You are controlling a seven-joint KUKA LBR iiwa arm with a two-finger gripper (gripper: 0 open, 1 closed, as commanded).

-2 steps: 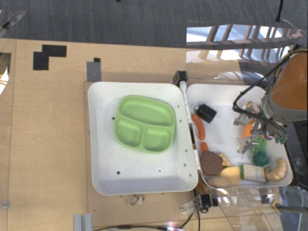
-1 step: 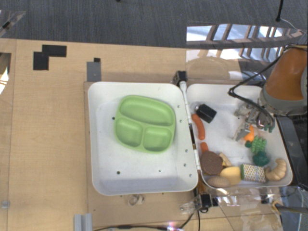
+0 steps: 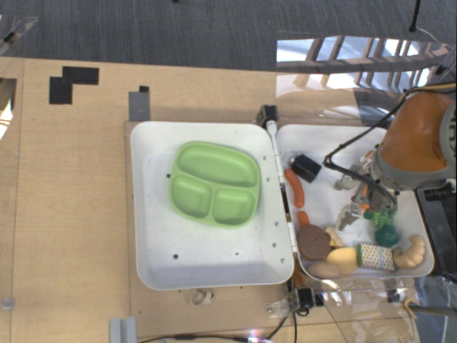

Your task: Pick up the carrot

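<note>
Along the lower edge of the right bin (image 3: 426, 229) lay a row of toy foods: a tan potato-like lump (image 3: 325, 269), a yellow piece (image 3: 343, 256), a patterned cylinder (image 3: 375, 256) and a pale croissant (image 3: 411, 251). A brown disc (image 3: 313, 241) sat just above the lump. Just above the cylinder lay the carrot (image 3: 384, 231), at right of centre in this bin. Its green top showed, while its orange body ran up under the wrist and was mostly hidden. The gripper (image 3: 348, 201) hung just left of the carrot, its silver fingers (image 3: 351, 217) seemingly spread wide with only bin floor between them. Farther up and to the left, an orange-red sausage (image 3: 295, 189) lay along the bin's left wall, with a black block (image 3: 305, 167) just above it. Left of all this, the left bin (image 3: 153, 263) held a green divided plate (image 3: 214, 183) near its centre. Beyond the bins, black patches (image 3: 71, 82) marked the upper left of the bench (image 3: 64, 213).
</note>
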